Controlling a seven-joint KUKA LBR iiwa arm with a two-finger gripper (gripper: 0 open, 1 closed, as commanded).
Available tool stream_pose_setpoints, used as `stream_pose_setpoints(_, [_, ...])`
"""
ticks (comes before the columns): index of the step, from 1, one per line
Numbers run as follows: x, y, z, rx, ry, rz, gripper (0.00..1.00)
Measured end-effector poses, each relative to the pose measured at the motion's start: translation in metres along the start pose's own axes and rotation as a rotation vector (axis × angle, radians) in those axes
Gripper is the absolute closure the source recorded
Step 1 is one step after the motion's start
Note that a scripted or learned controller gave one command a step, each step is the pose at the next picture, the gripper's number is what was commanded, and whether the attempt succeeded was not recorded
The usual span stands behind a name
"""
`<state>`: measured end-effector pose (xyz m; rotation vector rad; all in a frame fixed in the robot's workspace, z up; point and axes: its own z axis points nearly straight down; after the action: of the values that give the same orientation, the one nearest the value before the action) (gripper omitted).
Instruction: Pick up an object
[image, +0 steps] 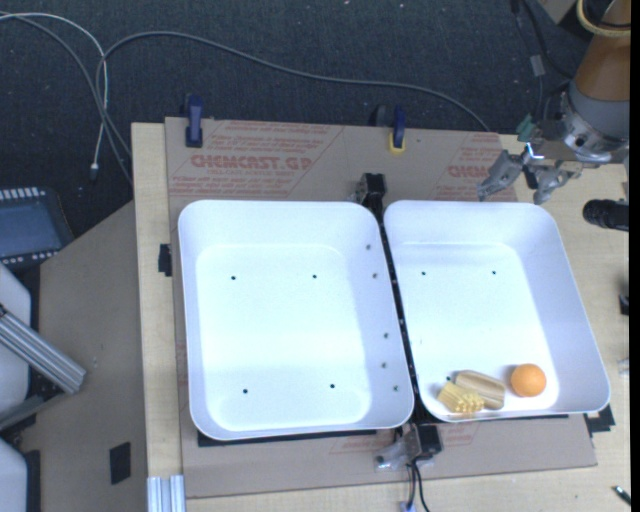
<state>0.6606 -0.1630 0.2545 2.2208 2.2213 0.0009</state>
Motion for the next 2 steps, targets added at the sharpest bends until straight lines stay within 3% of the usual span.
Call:
stream_pose_setpoints(1, [-0.052, -0.091, 0.148, 0.014, 0.002, 0.007, 0.00])
stream_pose_setpoints(2, [-0.049, -0.085, 0.130, -0.001, -0.001, 0.000, 1.00])
